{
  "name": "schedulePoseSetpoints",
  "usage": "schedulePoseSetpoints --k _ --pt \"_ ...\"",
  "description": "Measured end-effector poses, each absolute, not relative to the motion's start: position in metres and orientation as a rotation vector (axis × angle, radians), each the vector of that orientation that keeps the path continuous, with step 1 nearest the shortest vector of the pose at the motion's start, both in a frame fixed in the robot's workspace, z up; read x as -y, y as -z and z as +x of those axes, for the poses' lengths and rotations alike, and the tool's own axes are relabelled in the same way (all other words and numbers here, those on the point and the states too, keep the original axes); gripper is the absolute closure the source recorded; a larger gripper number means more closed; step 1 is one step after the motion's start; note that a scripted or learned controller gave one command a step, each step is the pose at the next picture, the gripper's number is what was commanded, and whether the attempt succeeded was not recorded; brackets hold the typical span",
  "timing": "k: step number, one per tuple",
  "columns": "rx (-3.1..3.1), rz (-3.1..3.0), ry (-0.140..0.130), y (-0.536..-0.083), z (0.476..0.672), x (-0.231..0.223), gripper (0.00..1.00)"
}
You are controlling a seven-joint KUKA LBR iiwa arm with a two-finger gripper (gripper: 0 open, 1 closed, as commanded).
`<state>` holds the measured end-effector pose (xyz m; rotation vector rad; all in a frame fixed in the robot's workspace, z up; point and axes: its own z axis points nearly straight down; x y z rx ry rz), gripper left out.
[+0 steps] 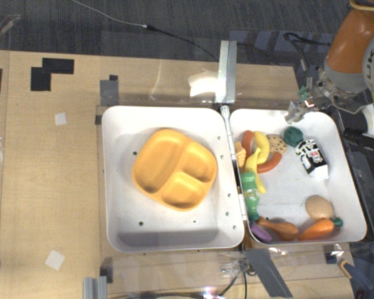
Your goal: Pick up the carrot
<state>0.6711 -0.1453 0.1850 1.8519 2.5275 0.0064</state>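
Carrot (317, 228) lies at the right bin's (346, 167) near edge, well apart from the gripper (297, 109); wooden bench (43, 192).

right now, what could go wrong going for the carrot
The carrot lies in the right bin's near corner, close to both walls, so the fingers could hit a wall on descent. The brown sausage-shaped toy touches its tip and the egg-shaped toy sits just behind, so either could get nudged or grabbed instead. The gripper hangs over the far rim, a long reach away.
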Motion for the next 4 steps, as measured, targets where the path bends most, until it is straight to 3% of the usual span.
schedulePoseSetpoints --k 1,2,3,4 --pt "-2.503 1.888 -0.004 -0.171 0.671 0.152 1.00" --pt "-2.458 1.950 -0.012 -0.187 0.639 0.055 1.00" --pt "-2.382 2.049 -0.007 -0.185 0.595 -0.024 1.00" --pt "-2.169 2.267 -0.005 -0.231 0.608 0.015 1.00"
